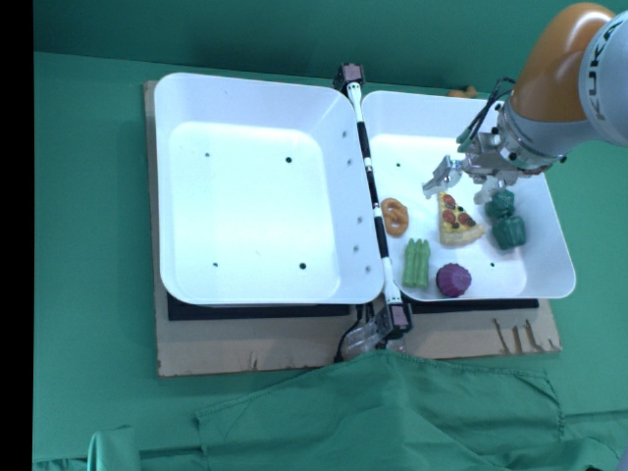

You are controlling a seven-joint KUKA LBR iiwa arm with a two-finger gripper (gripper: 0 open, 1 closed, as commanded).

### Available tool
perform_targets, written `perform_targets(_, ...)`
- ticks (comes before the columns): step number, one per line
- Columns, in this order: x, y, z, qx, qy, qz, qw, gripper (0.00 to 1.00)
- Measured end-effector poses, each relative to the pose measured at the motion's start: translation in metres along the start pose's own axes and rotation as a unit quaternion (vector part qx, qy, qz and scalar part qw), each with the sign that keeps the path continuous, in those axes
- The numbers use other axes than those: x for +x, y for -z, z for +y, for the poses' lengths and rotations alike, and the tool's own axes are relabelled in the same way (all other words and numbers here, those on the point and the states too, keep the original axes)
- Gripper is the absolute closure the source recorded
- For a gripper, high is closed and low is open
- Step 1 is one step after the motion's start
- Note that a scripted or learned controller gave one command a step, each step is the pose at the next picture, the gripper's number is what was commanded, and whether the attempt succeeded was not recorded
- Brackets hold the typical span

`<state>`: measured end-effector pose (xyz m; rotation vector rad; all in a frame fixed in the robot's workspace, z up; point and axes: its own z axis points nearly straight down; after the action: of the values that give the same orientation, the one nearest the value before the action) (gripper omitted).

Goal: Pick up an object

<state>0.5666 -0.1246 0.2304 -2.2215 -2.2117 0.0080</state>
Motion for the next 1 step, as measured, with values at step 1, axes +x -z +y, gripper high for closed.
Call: perform_targets(1, -0.0095, -0.0478, -0.0229, -0.011, 0.0, -0.002, 0.9999, 0.0)
